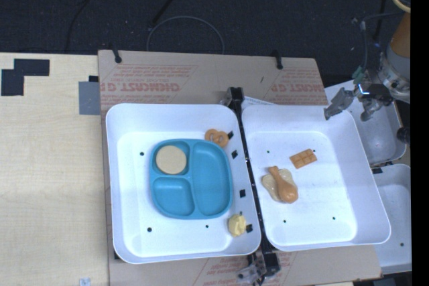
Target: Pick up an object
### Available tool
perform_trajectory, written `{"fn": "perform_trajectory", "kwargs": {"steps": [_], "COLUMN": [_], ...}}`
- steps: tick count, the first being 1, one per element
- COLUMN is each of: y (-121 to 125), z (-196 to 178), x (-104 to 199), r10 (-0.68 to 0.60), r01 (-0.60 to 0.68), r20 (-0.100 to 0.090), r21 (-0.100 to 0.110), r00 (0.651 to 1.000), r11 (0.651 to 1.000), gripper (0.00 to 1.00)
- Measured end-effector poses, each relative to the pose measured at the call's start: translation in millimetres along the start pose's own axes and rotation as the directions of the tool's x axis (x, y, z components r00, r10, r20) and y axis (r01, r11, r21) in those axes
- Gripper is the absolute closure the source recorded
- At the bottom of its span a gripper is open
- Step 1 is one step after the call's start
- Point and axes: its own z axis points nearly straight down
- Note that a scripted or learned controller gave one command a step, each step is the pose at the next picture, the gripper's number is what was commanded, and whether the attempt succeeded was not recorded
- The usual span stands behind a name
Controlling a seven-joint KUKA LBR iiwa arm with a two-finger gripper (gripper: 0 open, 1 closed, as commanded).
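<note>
Even, bright overhead light washes both white bins (305, 238), with soft, short shadows. The dark floor above and left of the gripper (353, 104) stays dim. Slightly soft focus overall (small items look smeared); the gripper itself is a bit blurred.

Look at the brown cardboard sheet (201, 77) under the two white bins. You can see red letters printed on it, upside down from where you look. The biggest piece of print, near the back edge on the left, seems to say "GEMCO12T". More red print sits at the back right and along the front edge, but it is too cut off to read.
</note>
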Motion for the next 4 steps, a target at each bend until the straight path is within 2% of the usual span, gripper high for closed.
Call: {"fn": "perform_trajectory", "kwargs": {"steps": [1,2,3,4], "y": [2,1,-6,-1], "z": [-8,36,98,161], "x": [0,-3,-4,1], "r10": [-0.002,-0.002,-0.002,-0.006], "r01": [0.002,0.002,0.002,0.006], "r20": [0.003,0.002,0.001,0.001], "r21": [-0.013,-0.008,-0.006,-0.006], "r00": [1.000,1.000,1.000,1.000], "r11": [1.000,1.000,1.000,1.000], "gripper": [0.00,0.00,0.00,0.00]}}
